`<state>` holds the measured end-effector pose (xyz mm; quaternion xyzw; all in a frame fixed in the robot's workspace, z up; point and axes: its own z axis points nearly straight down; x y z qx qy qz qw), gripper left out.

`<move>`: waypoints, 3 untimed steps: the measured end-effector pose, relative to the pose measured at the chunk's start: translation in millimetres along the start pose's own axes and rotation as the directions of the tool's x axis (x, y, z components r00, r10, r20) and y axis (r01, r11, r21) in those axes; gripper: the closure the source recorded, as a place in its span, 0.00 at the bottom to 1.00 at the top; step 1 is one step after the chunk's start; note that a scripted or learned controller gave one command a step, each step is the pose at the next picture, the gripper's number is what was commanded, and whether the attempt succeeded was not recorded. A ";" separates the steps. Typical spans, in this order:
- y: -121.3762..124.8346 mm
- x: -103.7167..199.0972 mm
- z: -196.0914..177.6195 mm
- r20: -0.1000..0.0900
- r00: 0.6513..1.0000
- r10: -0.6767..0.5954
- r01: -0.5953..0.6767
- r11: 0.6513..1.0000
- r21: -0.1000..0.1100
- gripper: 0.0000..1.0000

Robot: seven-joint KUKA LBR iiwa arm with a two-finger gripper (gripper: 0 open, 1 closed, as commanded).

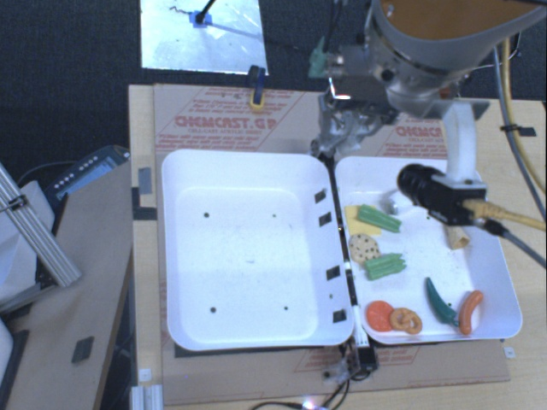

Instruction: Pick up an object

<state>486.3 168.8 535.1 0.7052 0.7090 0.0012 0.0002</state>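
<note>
So the arm's wrist hangs over the top edge of the right bin [504,314], upper middle of frame. The gripper [335,139] sits near the divider btwn the two bins, above the pile rather than in it, and nothing shows between its tips. Open or closed? Can't tell, too dark and cluttered up there.

Candidates are all in the right bin: green bean pieces [377,219], a cookie [364,247], a tomato slice [379,315], a pretzel [406,319], a green pepper [441,302], a hot dog [470,311]. Left bin [184,229] is white.

Risk imo: stuff is small, flat and bunched up by the divider, so a descent there could clip the bin wall or pinch two items and drop both.
</note>
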 end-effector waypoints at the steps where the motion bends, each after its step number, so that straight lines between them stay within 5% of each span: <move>1: 0.1 20.8 0.0 0.000 1.000 0.000 0.000 1.000 0.000 1.00; 3: 0.3 58.1 0.1 0.000 1.000 -0.001 0.001 1.000 0.000 1.00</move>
